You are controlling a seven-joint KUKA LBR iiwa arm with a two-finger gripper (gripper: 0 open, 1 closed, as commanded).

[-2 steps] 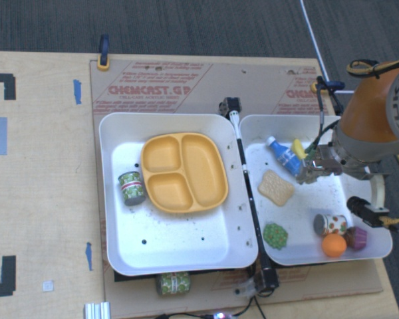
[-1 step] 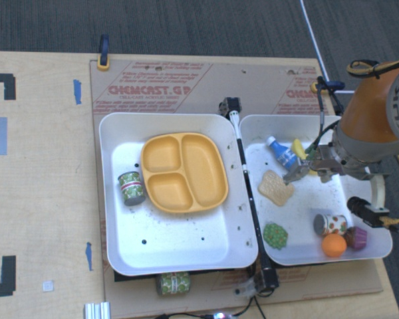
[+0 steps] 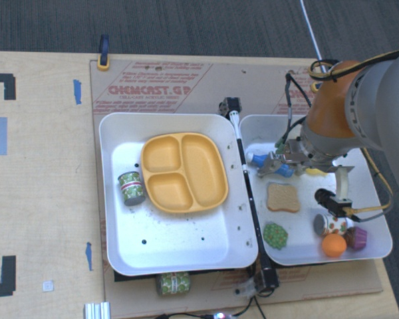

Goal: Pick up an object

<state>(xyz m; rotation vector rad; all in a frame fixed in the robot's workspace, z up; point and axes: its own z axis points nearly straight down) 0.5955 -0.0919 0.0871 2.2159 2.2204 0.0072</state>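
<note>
Grey arm (image 3: 359,105) bends down over right bin (image 3: 379,244).

The table (image 3: 40,198) is pale wood with blue tape patches and black corner marks. A tan board (image 3: 186,85) under the bins carries red lettering. Both bins (image 3: 120,244) are white. The left one holds a yellow-orange divided plate (image 3: 184,171) and a small can (image 3: 130,187) with a green and white label crossed by a reddish band. The right bin (image 3: 379,244) holds a tan slice of bread (image 3: 283,198), a speckled green ball (image 3: 275,234), an orange ball (image 3: 333,244), a purple piece (image 3: 358,238), and something blue and white (image 3: 261,158), perhaps a bottle. The arm (image 3: 379,105) is grey with an orange band (image 3: 329,108).
</note>
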